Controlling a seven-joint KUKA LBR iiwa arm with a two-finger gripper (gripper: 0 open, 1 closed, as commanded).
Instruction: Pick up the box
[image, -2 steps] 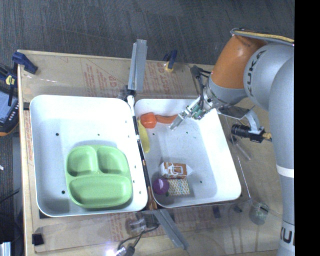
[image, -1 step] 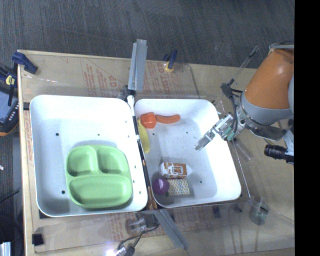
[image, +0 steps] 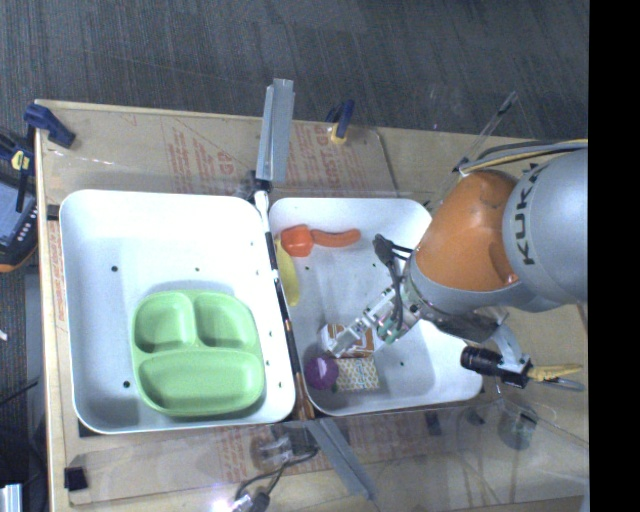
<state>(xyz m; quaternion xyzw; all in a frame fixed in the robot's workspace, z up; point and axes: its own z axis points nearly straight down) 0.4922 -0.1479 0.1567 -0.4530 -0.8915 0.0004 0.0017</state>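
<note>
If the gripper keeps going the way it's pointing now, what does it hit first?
Most likely the box, which lies just below the gripper in the right bin, next to the purple object. Depth is unclear, so it may already be touching.

Patterned box (image: 357, 373), flat, right bin's near edge

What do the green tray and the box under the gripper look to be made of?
Green tray: probably moulded plastic, matte to satin, judging by its uniform colour and rounded compartments. Box: likely printed cardboard, given its flat patterned face and square edges, though it is too small to be sure. The gripper is above it.
</note>
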